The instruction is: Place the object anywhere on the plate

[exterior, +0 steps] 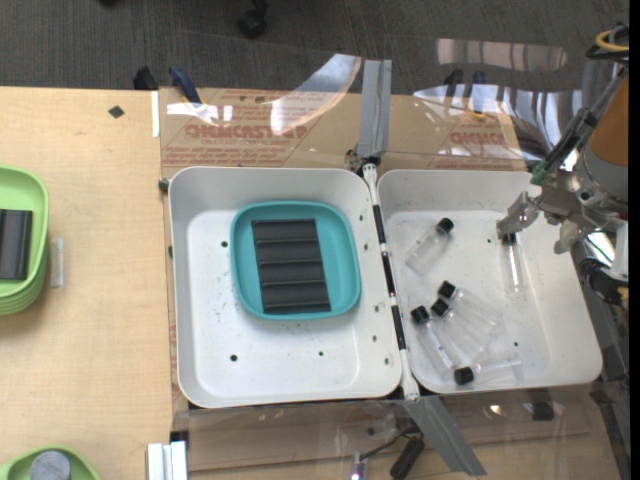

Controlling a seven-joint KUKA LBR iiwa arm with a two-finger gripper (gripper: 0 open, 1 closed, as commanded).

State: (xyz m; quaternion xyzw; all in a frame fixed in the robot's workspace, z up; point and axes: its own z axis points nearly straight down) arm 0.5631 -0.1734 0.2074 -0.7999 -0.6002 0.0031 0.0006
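Wooden bench (90,368) with two shallow white bins side by side. Left bin (200,358) has the teal square plate (345,268) with dark ridged slats on it. Right bin (570,358) holds a scatter of clear plastic vials with black caps (440,303), well apart from the plate. The two-finger gripper (541,219) hovers over that bin's top right, fingers spread, nothing between them. Those vials look light, stiff and slippery, so they'll probably roll; I'd pinch across the middle of the barrel.
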